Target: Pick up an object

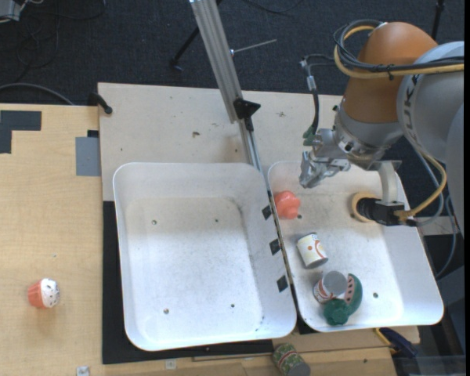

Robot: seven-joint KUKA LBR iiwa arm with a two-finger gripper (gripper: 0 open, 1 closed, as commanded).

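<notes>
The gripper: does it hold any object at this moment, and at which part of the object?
Nothing is held. The gripper hangs above the right bin, apart from the orange object lying below it.

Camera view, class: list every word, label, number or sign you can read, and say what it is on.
No text is readable.
White cup: orange mark, too blurred to read.
Small round object on the wooden bench: dark dots, not lettering.

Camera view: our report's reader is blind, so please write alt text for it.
A grey-and-orange robot arm's gripper hangs over the right white bin, above an orange ball, a small white cup and a green toy. The left bin sits alongside.
</notes>
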